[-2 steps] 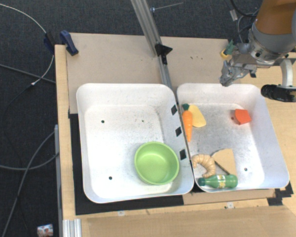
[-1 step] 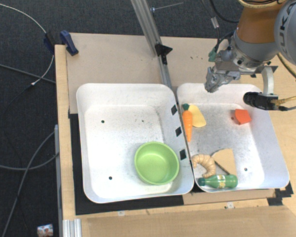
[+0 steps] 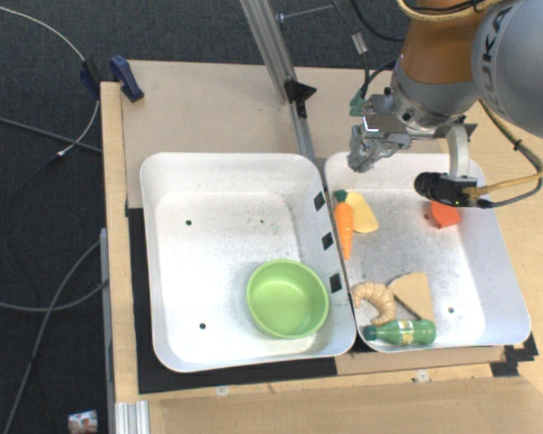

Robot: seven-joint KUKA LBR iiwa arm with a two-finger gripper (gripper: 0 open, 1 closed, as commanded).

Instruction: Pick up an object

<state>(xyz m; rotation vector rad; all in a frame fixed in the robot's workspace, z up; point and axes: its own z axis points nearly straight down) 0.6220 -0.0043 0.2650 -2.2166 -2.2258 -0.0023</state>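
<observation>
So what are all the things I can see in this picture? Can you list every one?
bins: 2, white, side by side on the bench; left bin, right bin
bowl: 1, light green, near front of left bin
toy carrot: 1, orange with green top, along left edge of right bin
yellow piece: 1, pale yellow, touching the carrot's right side
orange block: 1, orange-red, far right part of right bin
tan wedge: 1, tan, front of right bin
knobbly beige piece: 1, beige, beside the wedge
bottle: 1, green with yellow label, lying at front edge of right bin
clamp: 1, blue, far left corner of bench
arm: 1, grey with orange band, from the right
end effector: 1, grey, above far left corner of right bin
</observation>
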